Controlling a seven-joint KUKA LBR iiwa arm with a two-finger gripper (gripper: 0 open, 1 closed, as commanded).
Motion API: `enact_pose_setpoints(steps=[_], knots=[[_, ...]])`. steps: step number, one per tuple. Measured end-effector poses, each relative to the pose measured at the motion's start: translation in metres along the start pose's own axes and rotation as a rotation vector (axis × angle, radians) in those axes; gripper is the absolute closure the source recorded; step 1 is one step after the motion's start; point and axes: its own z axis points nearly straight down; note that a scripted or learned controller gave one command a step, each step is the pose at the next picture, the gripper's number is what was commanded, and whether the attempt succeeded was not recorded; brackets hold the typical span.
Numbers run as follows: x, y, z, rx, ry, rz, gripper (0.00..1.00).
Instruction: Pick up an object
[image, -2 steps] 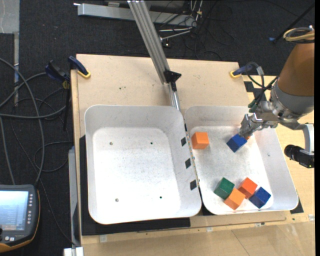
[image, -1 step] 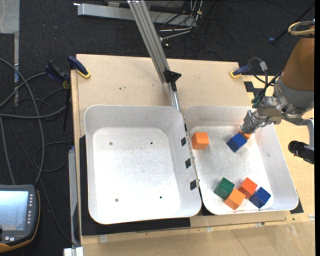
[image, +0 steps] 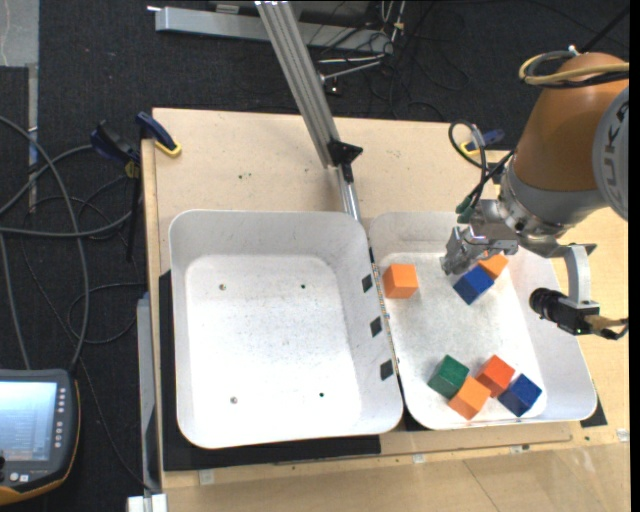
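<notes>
camera view: looks down at a slant on a pale wooden bench (image: 260, 150) bearing two shallow white plastic bins side by side.
arm: the grey arm with an orange band (image: 570, 110) reaches in from the right over the right-hand white bin (image: 565, 385).
gripper: the two-finger gripper (image: 462, 258) sits low at the upper part of that bin; how far it is open cannot be told, and nothing can be seen held in it.
nearest objects: a blue cube (image: 473, 285) lies just beside the gripper, touching a small orange block (image: 493, 266) partly hidden under the wrist.
other objects: an orange cube (image: 401, 280) lies apart to the left; a cluster near the front rim holds a green cube (image: 449, 376), a red-orange cube (image: 496, 373), an orange wedge-like block (image: 469, 398) and a dark blue cube (image: 520, 394).
left-hand white bin (image: 265, 320): speckled floor, no blocks.
risk: the blue cube and its orange neighbour touch, so a close could catch both, or nudge one aside.
risk two: a grasp on a cube's corner would likely slip on lifting.
</notes>
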Motion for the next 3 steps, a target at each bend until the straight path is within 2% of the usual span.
enact_pose_setpoints(steps=[1,2,3], knots=[[0.051,0.002,0.0,0.0,0.001,-0.001,1.0],[0.105,0.016,0.018,0.001,0.0,-0.001,1.0],[0.162,0.027,0.012,-0.002,0.001,-0.001,1.0]])
